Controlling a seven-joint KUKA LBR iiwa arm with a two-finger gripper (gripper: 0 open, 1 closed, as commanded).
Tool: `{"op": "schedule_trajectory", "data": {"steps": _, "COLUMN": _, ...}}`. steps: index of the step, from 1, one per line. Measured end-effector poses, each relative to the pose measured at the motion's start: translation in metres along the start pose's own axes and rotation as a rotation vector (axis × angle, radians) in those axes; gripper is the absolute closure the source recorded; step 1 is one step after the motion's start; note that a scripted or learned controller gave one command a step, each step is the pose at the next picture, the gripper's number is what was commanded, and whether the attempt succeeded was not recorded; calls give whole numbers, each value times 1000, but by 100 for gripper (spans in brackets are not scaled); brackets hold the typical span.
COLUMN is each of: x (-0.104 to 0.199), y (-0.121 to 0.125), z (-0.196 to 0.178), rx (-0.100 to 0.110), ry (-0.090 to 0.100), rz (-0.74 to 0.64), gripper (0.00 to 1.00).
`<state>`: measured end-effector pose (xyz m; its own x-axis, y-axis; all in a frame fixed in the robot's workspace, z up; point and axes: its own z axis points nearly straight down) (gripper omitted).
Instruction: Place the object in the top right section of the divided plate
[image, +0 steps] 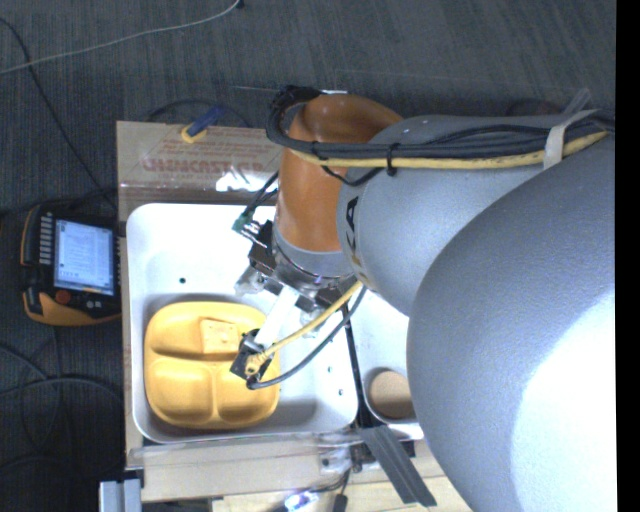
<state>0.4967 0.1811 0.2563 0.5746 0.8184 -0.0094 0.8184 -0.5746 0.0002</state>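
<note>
A yellow divided plate (185, 395) lies in the front left part of the left white bin (165, 235). A small pale yellow block (215, 335) rests in the plate's upper section, toward its right side. My gripper (283, 295) hangs just above and to the right of the block, over the plate's upper right rim. The wrist and its pale bracket hide the gripper's tip. Nothing shows between the gripper and the block.
The grey arm with its orange band (320, 190) covers the right half of the view and most of the right bin. A round brown object (390, 395) shows in the right bin. A cardboard sheet (190, 155) lies behind the bins, and a handheld screen unit (72, 262) sits left of the bench.
</note>
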Motion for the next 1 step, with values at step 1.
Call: {"op": "schedule_trajectory", "data": {"steps": 1, "x": -75, "y": 38, "z": 68, "rx": 4, "ry": -1, "rz": 231, "gripper": 0}}
